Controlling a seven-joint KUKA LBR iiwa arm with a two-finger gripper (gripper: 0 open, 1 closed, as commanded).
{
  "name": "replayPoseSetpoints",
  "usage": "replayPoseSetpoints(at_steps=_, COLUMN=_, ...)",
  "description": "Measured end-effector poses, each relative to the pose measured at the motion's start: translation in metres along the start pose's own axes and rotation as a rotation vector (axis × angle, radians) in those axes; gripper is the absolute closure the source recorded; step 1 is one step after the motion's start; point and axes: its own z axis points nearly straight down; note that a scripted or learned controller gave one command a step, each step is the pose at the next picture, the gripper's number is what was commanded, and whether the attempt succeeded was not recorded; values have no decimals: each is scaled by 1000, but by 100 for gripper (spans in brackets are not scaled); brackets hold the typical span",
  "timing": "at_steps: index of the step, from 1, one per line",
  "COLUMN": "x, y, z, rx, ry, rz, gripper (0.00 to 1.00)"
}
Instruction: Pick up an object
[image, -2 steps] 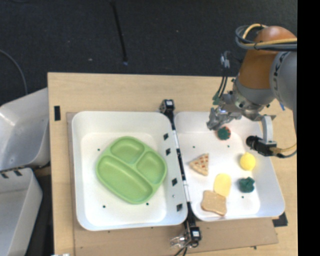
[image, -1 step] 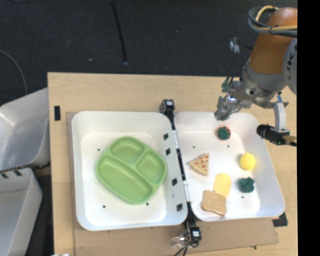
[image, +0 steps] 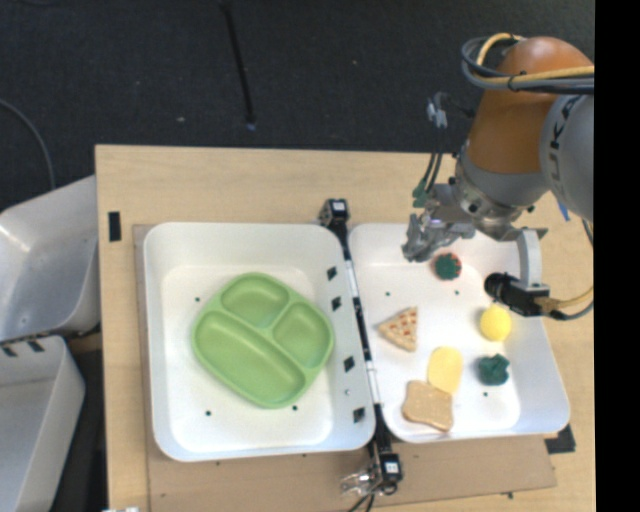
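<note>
My gripper (image: 420, 245) hangs over the back of the right bin (image: 530, 420), its tips just left of a small red and green toy (image: 447, 266). Nothing shows between its fingers. Further forward lie a pizza slice (image: 400, 328), a yellow ball (image: 494, 324), a yellow wedge (image: 445, 368), a dark green toy (image: 492, 370) and a slice of toast (image: 428, 406), all resting on the bin floor.
The left bin (image: 170, 420) holds a green divided plate (image: 262, 338). A black divider with clips (image: 352, 320) runs between the two bins. The wooden bench (image: 120, 190) surrounds them.
</note>
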Motion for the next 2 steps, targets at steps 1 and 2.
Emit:
replayPoseSetpoints(at_steps=1, x=59, y=-14, z=4, rx=0, ry=1, rz=-2, gripper=100)
replayPoseSetpoints(at_steps=2, x=112, y=-28, z=22, rx=1, ry=1, rz=-1, gripper=100)
